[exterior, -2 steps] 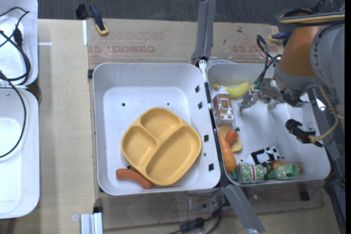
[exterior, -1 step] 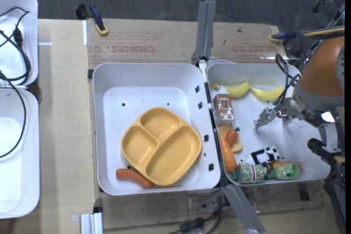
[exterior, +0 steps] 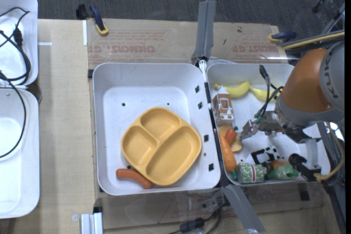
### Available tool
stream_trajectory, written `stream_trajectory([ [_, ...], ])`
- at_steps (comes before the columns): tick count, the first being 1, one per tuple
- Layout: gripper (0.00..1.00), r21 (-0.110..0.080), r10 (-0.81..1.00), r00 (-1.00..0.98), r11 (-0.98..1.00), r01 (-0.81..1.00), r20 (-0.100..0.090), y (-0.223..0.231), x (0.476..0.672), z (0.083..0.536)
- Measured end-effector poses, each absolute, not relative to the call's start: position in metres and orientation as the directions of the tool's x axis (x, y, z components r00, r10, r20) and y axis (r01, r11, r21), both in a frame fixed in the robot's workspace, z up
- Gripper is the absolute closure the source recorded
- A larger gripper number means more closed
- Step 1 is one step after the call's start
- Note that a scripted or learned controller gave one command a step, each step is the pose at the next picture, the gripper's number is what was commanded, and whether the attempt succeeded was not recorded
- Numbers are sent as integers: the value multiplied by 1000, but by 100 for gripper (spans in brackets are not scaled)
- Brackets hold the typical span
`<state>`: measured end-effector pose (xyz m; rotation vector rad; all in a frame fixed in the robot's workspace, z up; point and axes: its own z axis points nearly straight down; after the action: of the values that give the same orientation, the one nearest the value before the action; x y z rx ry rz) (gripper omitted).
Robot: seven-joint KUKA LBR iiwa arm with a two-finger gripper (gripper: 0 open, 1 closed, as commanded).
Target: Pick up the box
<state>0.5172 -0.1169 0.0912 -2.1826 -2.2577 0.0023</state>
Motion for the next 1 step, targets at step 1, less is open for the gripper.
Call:
stream_trajectory([
  [1, 0, 0, 988, -154, 154, 988, -1, -113, 586, 118],
])
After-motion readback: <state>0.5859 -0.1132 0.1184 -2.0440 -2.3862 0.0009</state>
